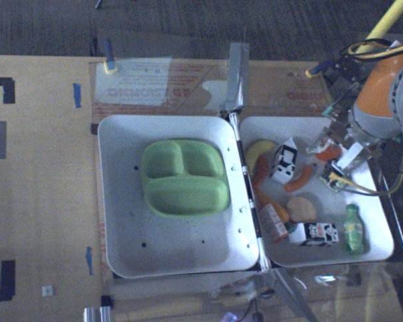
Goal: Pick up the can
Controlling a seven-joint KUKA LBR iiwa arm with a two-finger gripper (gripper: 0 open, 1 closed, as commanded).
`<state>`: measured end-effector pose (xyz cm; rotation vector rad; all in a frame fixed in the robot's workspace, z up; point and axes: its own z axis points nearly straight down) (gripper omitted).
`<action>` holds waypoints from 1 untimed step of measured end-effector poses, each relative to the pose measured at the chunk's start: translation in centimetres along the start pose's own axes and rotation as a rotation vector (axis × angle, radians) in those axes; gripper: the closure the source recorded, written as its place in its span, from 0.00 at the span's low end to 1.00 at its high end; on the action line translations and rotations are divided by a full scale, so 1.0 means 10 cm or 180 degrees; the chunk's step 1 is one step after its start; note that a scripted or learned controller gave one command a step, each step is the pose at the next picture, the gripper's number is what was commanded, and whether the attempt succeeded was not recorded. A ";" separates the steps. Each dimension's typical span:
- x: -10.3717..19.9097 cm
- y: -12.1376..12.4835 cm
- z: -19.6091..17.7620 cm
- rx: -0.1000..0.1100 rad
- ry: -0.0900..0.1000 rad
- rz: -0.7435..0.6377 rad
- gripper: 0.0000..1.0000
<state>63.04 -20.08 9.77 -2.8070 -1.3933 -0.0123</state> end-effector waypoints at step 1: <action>0.01 0.00 -0.10 0.0003 -0.0003 -0.0006 1.00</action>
